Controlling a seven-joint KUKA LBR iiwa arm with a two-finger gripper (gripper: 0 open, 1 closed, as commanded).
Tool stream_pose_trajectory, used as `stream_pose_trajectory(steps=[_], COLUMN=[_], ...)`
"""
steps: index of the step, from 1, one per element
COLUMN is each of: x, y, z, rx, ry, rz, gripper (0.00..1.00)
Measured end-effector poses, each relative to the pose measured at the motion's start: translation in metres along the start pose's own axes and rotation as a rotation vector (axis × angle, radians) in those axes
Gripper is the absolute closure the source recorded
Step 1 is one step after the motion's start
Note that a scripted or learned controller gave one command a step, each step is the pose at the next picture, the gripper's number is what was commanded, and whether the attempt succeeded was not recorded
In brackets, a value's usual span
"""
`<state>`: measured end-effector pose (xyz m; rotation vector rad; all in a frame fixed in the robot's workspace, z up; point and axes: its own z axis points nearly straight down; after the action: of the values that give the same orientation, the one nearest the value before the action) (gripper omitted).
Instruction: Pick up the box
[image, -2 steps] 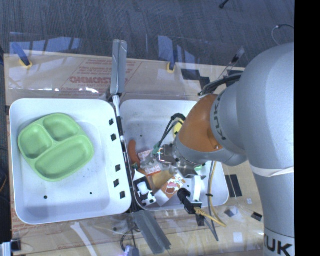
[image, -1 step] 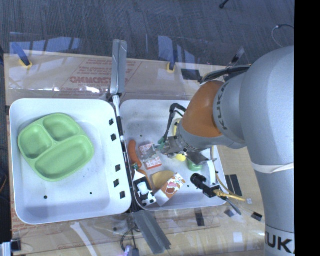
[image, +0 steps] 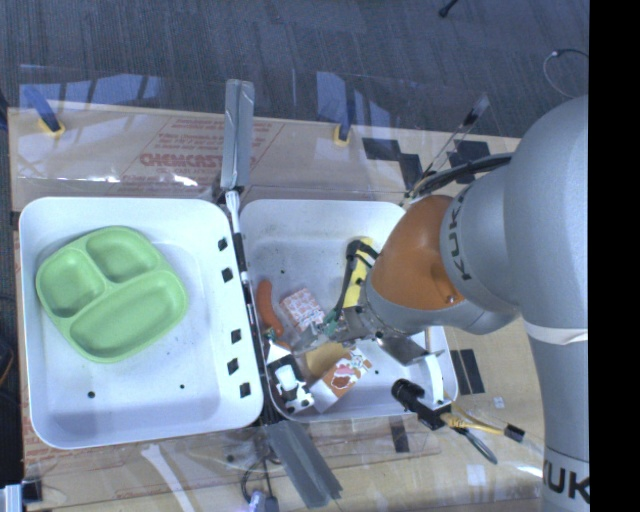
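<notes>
Two shallow white bins of smooth moulded plastic with rounded corners are sitting side by side on the bench. The left bin (image: 60, 400) is holding a pale green divided plate (image: 110, 292), a matte plastic piece with three rounded compartments, lying flat in the bin's upper left part.

The right bin (image: 300, 225) is holding a cluster of small items near its lower left corner. An orange sausage-shaped item (image: 266, 303) is lying along the left wall. Just beside it, a crinkled transparent packet (image: 301, 308) with reddish print is resting toward the bin's middle. The box (image: 340, 375), a small cardboard-looking pack with a tan upper part and a white face bearing red and brown print, is lying tilted near the bin's front wall. A black and white item (image: 285, 380) is lying just to the left of the box, in the corner. A yellow and black striped bar (image: 356, 268) is standing at a slant above the cluster.

The grey arm, smooth and cylindrical with a glossy orange band (image: 420, 262), is reaching in from the right and covering the right part of this bin. The gripper (image: 345, 328) is hanging just above the box's upper edge, close beside the transparent packet. Whether its fingers are apart or together cannot be told. The box is lying on the bin floor, directly toward the front wall from the gripper.
</notes>
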<state>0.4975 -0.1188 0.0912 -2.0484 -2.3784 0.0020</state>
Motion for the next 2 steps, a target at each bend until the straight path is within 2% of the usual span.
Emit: stream_pose_trajectory(steps=[1,2], x=[0.017,0.002], y=[0.054,0.047], z=[0.0,-0.001], rx=[-0.001,-0.001], ry=[0.0,0.0], rz=[-0.052,0.304], gripper=[0.0,0.0])
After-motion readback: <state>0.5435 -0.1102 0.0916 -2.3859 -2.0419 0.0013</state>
